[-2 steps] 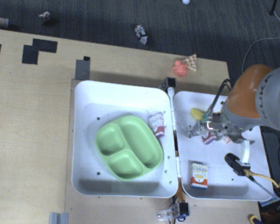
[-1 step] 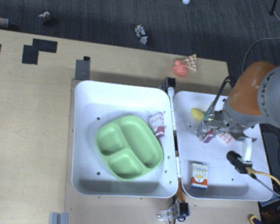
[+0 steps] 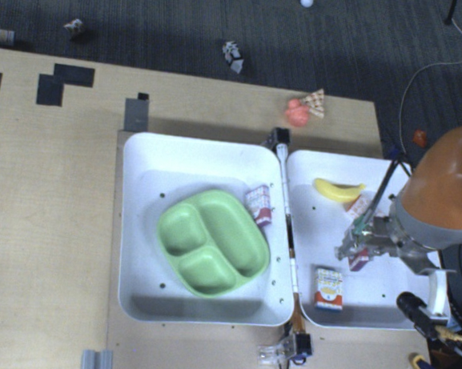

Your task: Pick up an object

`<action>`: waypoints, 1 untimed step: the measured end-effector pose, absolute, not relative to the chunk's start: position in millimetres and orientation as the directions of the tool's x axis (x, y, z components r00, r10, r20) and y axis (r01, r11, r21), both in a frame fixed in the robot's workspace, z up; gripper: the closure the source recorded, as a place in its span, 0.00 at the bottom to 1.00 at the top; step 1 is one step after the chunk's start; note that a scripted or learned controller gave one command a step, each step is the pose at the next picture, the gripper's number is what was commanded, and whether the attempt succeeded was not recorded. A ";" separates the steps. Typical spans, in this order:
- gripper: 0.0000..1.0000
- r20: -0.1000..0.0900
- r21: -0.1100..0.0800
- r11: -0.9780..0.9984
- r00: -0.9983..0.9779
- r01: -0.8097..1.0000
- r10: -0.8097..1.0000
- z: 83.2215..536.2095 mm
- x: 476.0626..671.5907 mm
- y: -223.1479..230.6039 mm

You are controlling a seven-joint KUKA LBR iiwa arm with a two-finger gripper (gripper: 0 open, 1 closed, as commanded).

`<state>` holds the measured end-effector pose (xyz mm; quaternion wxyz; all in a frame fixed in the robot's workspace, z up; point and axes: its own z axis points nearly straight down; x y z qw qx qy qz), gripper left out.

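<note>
The left bin (image 3: 136, 211) holds a green divided plate (image 3: 212, 241) and a small packet (image 3: 259, 204). In the right bin (image 3: 308, 226), the gripper (image 3: 355, 248) hangs between a banana (image 3: 337, 190) and a small carton (image 3: 329, 288) (touching neither).

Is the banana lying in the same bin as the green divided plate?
No, the banana lies in the right bin, while the green divided plate sits in the left bin.
</note>
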<state>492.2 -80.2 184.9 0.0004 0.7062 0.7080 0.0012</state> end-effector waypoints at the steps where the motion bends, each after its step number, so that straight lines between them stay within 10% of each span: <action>1: 1.00 0.001 0.003 0.004 -0.004 1.000 1.000 184.5 504.3 -20.0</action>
